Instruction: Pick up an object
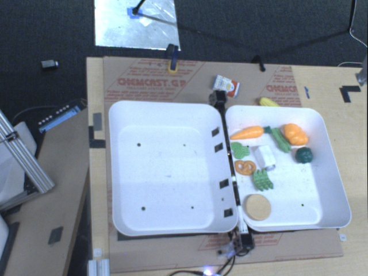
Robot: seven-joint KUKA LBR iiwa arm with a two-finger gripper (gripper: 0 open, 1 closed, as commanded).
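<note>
The round tan cookie (258,206) lay nearest the camera, near the front edge of the right bin (328,194). Behind it sat a green toy (263,179), a pretzel (245,167), a small white block (265,156) and a leafy green piece (240,150). Farther back lay a carrot (247,133), a long green vegetable (280,139), an orange pepper (295,134) and a dark green ball (303,154). The left bin (167,165) stood beside it on the counter (98,171). A yellow piece (268,102) lay just outside the right bin's far rim.

I could not tell the state of the claw. The grab had not begun. The cookie seemed the safest pick, since it lay apart from the rest; a straight descent centred on it should avoid nudging its neighbours. The crowded middle pieces risked a double catch.
</note>
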